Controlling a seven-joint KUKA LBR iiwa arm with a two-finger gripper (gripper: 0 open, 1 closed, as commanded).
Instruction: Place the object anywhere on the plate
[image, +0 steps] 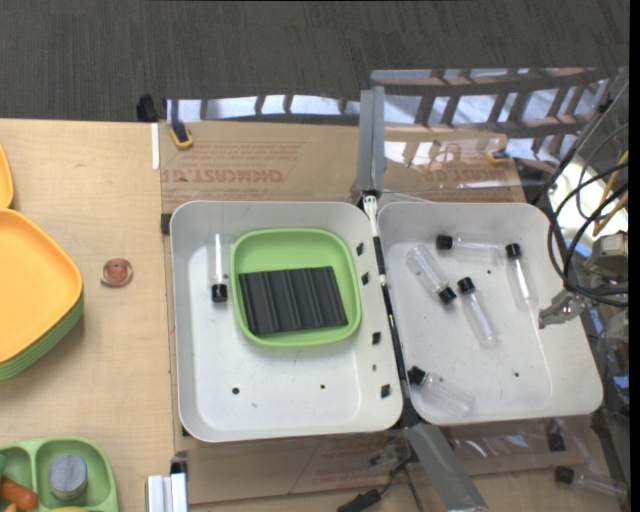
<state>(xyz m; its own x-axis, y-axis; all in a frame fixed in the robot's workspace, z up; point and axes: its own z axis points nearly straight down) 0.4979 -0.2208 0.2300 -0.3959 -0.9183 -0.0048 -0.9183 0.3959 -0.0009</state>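
Green plate (295, 250) holds a black ridged block (291, 300); a tube (218, 268) lies left of plate. Pincer (556, 312) state unclear.

green plate (342, 250), black ribbed mat (295, 300), seemingly clear tubes (478, 312)

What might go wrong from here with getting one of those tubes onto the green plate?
The clear tubes in the right bin lie close together, some crossing, so a grab may slip or catch two. One tube lies beside the green plate, not on it. The black block covers most of the plate, so a round tube could roll off.
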